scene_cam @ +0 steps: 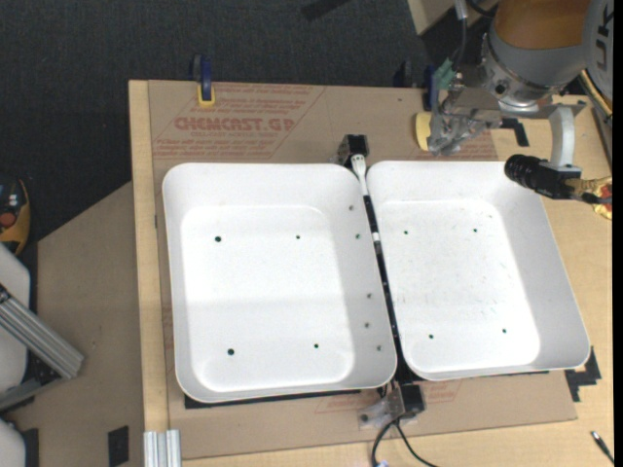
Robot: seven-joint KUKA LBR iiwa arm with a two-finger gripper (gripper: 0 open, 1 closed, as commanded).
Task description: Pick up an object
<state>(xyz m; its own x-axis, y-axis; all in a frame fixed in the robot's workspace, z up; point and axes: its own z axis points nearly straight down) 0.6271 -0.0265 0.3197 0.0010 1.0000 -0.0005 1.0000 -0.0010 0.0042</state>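
Note:
My gripper (451, 136) hangs over the bench just beyond the far rim of the right bin (545, 261), near that bin's far left corner. A small pale yellow thing (422, 129) shows right beside the gripper on its left. Whether the gripper holds it or it lies on the board behind is unclear. The left bin (185, 290) sits next to the right bin, away from the gripper.
Both bins rest on a brown board (253, 120). A yellow and blue clamp (204, 79) grips the board's far edge. A black clip (352, 149) sits at the far end of the seam between the bins, and cables (394, 418) lie at the near end.

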